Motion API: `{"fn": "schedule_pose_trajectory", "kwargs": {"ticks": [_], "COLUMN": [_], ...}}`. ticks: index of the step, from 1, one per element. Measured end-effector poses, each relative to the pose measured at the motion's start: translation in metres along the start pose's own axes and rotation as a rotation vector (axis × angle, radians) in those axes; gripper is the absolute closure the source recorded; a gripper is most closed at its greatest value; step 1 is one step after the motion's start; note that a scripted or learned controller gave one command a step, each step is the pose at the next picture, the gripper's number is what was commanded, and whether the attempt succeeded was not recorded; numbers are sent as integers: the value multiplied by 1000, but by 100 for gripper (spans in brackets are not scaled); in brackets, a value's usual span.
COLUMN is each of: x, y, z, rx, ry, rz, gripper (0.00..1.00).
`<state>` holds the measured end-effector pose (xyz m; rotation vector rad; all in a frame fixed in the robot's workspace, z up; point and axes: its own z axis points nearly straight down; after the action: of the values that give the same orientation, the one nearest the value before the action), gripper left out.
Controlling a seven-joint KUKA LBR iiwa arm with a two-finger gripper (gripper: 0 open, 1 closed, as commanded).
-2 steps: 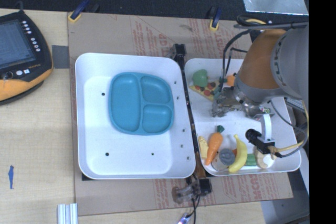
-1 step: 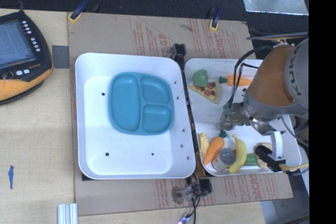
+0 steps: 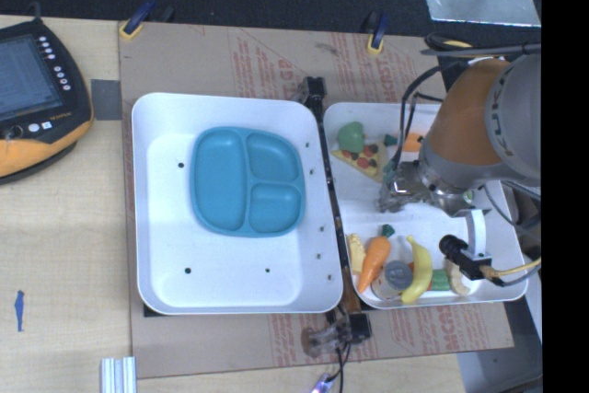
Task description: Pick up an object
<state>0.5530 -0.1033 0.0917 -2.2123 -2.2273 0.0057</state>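
**Pick not yet made — gripper low in right bin, nothing seen in it**

Nearest the lens: toy food piled at near edge of right bin point(image 3: 515, 244) — carrot point(image 3: 373, 260), banana point(image 3: 420, 270), small grey round piece point(image 3: 398, 274) between them, corn-like yellow piece point(image 3: 355, 250) against left wall. All lay flat on bin floor, none lifted.

Mid-bin: gripper point(image 3: 398, 190) hung just above white floor, beyond the carrot, apart from it. Could not tell finger state — metal blurred, partly hidden under wrist. Saw nothing between them. Orange band point(image 3: 465, 120) and grey arm covered much of bin's right half.

Far end of same bin: green round item point(image 3: 350, 136) and pizza-like slice point(image 3: 361, 159), just beside each other, left of gripper.

Left bin point(image 3: 156, 198) held blue divided plate point(image 3: 247, 180), centred, well apart from gripper.

Farthest: teach pendant point(image 3: 37, 101) on bench at left.

Judged progress: approach only. Left to do: close on an item, lift clear. Likely candidates: carrot or pizza slice, both near gripper.
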Motion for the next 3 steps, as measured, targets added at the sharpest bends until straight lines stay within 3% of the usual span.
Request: {"fn": "schedule_pose_trajectory", "kwargs": {"ticks": [1, 2, 3], "x": [-10, -29, -10], "y": [-42, 5, -58], "z": [0, 0, 1], "rx": [0, -1, 1], "ry": [0, 2, 2], "rz": [1, 3, 0], "gripper": [0, 0, 0]}}
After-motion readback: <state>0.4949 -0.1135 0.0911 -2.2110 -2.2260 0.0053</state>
